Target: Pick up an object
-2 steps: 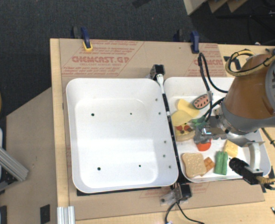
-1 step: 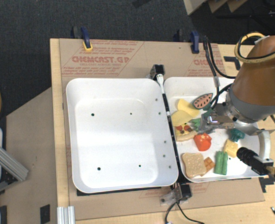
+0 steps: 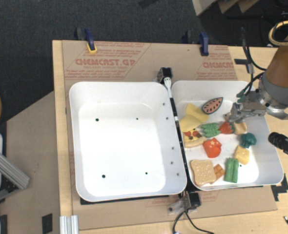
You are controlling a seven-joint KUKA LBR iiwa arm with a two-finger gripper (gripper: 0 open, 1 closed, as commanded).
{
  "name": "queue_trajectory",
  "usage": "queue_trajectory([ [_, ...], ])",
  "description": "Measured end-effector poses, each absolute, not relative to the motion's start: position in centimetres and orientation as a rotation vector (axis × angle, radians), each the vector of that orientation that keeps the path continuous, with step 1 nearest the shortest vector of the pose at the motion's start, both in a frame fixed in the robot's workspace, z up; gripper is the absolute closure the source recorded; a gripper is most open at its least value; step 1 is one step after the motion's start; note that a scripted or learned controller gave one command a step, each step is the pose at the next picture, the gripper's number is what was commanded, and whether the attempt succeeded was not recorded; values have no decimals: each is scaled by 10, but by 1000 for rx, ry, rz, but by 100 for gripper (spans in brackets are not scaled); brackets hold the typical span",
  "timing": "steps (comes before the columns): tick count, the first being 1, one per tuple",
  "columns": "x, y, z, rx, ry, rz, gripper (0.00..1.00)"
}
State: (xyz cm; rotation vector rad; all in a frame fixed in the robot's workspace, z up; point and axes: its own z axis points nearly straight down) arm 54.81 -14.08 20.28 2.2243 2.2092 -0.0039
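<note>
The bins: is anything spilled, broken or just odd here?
Nothing looks spilled or broken. The oddity is the imbalance: every toy food, such as the watermelon slice, toast and red pepper, lies jumbled in the right bin, with none in the left bin. The gripper sits low among them.

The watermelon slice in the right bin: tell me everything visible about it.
The watermelon slice is a small toy wedge, red face with dark seeds and a green rind edge, plastic-looking. It lies flat near the back of the right bin, tilted diagonally, just right of a yellow piece. The gripper is to its right, not touching it.
</note>
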Motion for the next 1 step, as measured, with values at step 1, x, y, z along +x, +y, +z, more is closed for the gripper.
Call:
queue_trajectory([
  [1,514,9,256,2204,2241,12,100],
])
